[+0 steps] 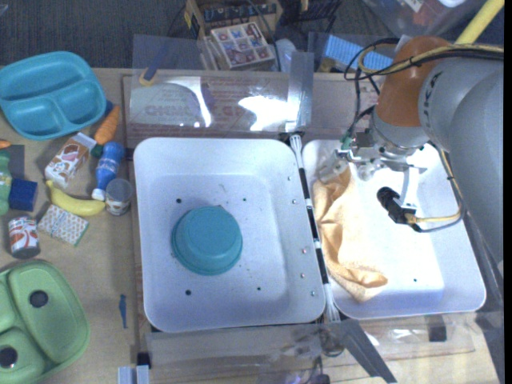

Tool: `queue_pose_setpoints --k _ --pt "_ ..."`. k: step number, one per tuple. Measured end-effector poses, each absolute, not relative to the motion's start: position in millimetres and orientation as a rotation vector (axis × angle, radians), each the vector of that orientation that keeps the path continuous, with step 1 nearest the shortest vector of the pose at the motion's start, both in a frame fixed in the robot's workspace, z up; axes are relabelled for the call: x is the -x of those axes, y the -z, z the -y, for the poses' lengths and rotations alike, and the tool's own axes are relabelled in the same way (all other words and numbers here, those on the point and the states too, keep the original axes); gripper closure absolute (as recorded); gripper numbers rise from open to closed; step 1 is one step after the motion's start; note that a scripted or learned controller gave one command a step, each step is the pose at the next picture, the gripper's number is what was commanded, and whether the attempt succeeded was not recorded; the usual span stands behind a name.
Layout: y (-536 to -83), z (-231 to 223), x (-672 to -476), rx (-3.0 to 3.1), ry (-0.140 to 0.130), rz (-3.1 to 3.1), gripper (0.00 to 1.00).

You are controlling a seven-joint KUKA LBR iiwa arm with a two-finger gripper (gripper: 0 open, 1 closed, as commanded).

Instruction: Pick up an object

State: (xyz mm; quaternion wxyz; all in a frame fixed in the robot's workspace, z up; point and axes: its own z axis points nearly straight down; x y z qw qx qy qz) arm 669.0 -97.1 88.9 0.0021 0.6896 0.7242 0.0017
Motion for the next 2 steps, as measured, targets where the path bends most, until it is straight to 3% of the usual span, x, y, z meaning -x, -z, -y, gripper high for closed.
queue_pose_setpoints --k 1,2 --pt "-101.4 96.7 -670.8 -2.158 -0.010 -2.271 1.00" --pt "-186.3 56.6 -667.7 -1.922 -0.003 -2.479 1.00"
